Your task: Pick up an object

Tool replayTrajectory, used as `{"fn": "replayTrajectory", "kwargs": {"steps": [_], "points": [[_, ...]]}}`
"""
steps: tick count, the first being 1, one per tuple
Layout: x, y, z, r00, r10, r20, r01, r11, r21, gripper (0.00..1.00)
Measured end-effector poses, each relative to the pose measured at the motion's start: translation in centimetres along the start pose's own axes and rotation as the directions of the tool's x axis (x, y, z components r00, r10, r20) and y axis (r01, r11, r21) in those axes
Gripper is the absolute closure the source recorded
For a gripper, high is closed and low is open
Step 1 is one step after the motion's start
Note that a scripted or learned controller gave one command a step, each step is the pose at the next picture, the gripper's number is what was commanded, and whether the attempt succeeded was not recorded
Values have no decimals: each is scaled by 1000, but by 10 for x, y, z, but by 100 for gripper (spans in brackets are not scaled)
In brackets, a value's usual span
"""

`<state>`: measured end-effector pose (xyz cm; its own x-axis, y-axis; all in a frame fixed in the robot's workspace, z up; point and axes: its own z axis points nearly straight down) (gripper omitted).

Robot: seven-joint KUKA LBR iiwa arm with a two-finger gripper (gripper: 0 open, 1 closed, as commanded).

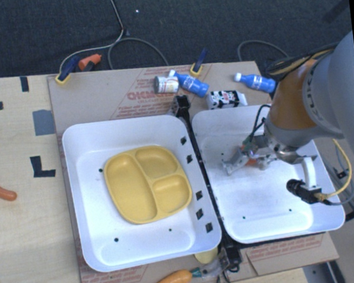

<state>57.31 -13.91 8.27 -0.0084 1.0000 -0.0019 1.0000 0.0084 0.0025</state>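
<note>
Plate [149, 183], yellow with three compartments, lies flat in the left bin [93, 244], at the centre-left of the frame. Gripper [238, 161] is low in the right bin [270, 222], apart from the plate; whether it is open or closed, I cannot tell.

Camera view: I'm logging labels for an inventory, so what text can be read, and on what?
Cardboard sheet under the bins: red printed lettering, too blurred to read.
White bottle behind the bins: label too small to read.
Black-and-white carton: markings unreadable.
Nothing else bears text.
</note>
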Motion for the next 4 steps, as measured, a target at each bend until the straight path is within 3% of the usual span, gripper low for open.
{"fn": "replayTrajectory", "kwargs": {"steps": [1,2,3,4], "points": [[13,51,-4,1000,5,0,-5,1000,-2,0],[13,50,-15,1000,5,1,-5,1000,-6,100],[13,51,-25,1000,4,1,-4,1000,-7,100],[52,-10,-106,1000,6,-4,-6,1000,3,100]]}}
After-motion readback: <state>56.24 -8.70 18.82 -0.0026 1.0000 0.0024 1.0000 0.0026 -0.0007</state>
